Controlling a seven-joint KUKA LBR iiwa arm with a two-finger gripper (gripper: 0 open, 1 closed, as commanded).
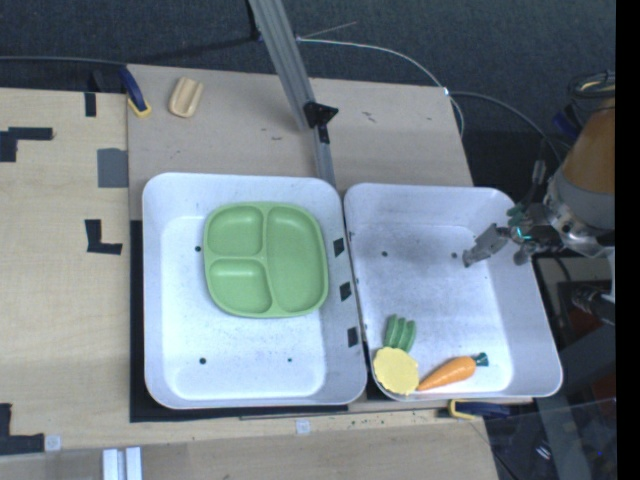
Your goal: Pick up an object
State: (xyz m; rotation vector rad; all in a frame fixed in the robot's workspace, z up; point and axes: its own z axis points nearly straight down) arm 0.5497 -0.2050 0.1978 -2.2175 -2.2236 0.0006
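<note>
Your arm [590, 168] enters from the right with its orange band above the grey wrist, and the gripper [490, 245] points to the left, slightly downward, carrying nothing that can be seen.

A wooden bench [60, 298] bears two shallow white bins side by side: the left bin [165, 298] and the right bin [520, 308], touching along their inner edges. On the bench's far part, left of centre, lies a small tan block [185, 97], perhaps a sponge, with a blue-and-yellow clamp [135, 91] just to its left. A grey metal pole [283, 43] slants in from the far side.
</note>
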